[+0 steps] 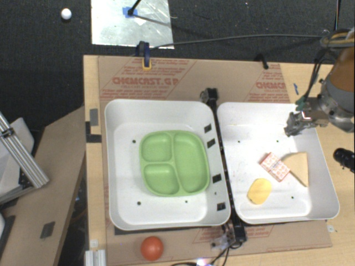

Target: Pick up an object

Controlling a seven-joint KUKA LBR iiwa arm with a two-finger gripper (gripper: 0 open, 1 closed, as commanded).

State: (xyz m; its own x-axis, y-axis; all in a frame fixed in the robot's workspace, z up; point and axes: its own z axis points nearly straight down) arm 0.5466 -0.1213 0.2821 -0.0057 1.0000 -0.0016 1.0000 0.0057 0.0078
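The gripper (294,125) is seen over the far right part of the right bin (244,121); whether it is open or shut cannot be told, and nothing is seen held. The approach step is judged in hand. Below it lie a tan wedge (298,166), a patterned block (274,167) touching it, and a yellow piece (259,191). A descent is called for; the bin wall is close on the right, open floor to the left

Bins (166,112) showing white; tray (174,162) showing pale green; packet (274,166) showing red-and-white check; wedge (298,167) showing tan; disc (259,191) showing yellow; ball (152,247) showing orange-red
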